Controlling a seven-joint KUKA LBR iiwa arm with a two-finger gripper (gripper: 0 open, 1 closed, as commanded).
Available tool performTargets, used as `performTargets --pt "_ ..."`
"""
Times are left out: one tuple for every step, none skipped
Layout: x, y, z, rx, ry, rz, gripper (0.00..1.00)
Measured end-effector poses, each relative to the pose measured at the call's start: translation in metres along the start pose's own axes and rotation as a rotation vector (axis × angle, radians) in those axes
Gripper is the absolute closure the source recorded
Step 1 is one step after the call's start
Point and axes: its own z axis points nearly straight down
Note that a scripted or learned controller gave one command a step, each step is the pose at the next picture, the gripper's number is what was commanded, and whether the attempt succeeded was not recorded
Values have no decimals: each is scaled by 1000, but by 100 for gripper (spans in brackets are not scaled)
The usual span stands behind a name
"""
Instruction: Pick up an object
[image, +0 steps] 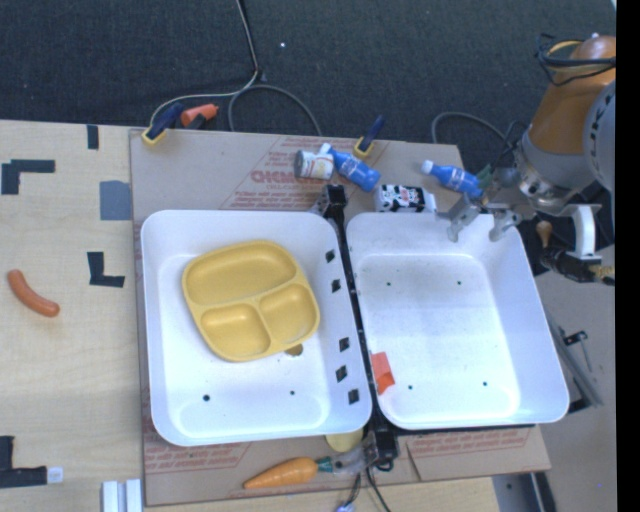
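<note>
A yellow divided plate (250, 298) lies in the left white bin (170, 400). My gripper (478, 226) hangs over the far right corner of the right white bin (540, 400). Its two grey fingers (458, 222) point down and stand apart, with nothing between them. A small orange piece (381, 372) lies at the right bin's left wall. The grey arm with its orange band (570, 110) reaches in from the right.
Beyond the bins, on the cardboard, lie a blue bottle (452, 178), a blue and white bottle (338, 165) and a black-and-white carton (404, 199). A toy carrot (282, 473) lies in front of the bins. A sausage (32, 293) rests on the bench at left.
</note>
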Motion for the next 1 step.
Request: performTargets --pt "73 -79 124 4 0 -2 0"
